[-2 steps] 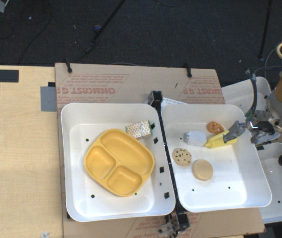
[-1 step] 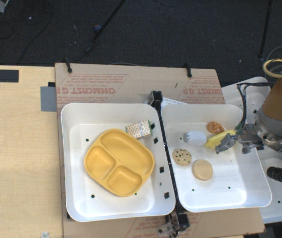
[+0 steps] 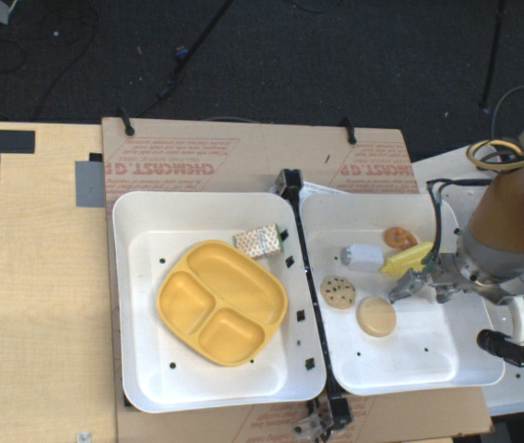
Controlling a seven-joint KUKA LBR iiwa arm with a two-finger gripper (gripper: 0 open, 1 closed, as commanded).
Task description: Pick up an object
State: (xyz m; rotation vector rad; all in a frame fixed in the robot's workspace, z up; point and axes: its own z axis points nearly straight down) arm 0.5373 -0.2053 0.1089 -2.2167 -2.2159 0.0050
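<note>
My claw [image 3: 408, 286] hangs low in the right bin [image 3: 428, 377], beside a yellow piece [image 3: 406, 257]; whether it is spread or pinching, I cannot tell. A tan disc [image 3: 376, 317] and a cookie [image 3: 339, 292] lie near.

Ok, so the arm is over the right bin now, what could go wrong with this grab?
The gripper sits among closely packed items: the yellow piece, the tan disc and the cookie. It might nudge one aside or pinch two together. The flat disc and cookie lie low on the bin floor, so the fingers could slide over them and come up with nothing.
</note>
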